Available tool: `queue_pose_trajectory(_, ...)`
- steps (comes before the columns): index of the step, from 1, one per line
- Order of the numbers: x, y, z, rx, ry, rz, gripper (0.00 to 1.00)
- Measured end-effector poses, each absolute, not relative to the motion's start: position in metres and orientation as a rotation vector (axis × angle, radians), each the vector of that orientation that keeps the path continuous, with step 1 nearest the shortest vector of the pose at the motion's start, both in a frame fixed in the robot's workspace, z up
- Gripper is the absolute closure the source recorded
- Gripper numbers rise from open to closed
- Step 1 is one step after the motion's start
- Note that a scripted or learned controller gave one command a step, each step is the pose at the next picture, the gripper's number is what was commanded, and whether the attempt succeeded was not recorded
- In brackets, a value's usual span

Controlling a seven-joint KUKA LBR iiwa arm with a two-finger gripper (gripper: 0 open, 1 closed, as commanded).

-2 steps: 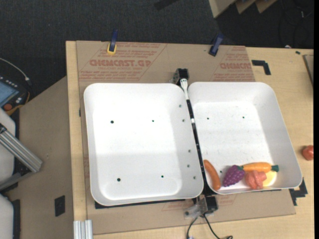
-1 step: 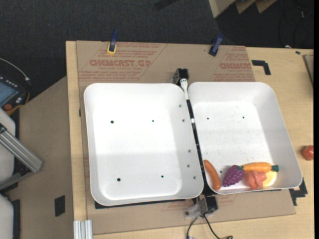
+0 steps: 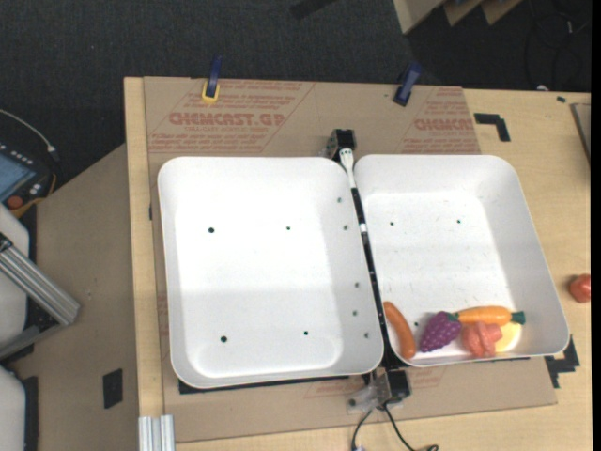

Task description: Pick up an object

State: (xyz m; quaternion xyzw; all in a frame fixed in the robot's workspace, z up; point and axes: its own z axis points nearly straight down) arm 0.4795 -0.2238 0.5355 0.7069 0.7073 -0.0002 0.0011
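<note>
Pincer state: cannot tell. Cardboard [image 3: 310,111] reads "CHEMCAST GP" in red; toy food [image 3: 455,332] in right bin [image 3: 441,242].

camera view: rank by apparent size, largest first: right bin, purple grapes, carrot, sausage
1. right bin
2. sausage and carrot: look alike in length, no call between them
3. purple grapes: shorter but plumper, so its place below those two is unsure.

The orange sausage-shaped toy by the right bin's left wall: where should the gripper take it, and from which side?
Probably across the middle of the orange sausage-shaped toy, coming straight down. It lies flat and slanted, so the gripper should close across its narrow width. Its lower end sits near the purple grapes and the right bin wall runs close on its left, so the upper half looks freer.
</note>
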Motion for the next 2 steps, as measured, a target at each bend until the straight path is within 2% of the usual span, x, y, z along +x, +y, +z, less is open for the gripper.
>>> queue_pose_trajectory(2, 0.4795, -0.2238, 0.5355, 2.219, 2.22, -0.001, 1.0)
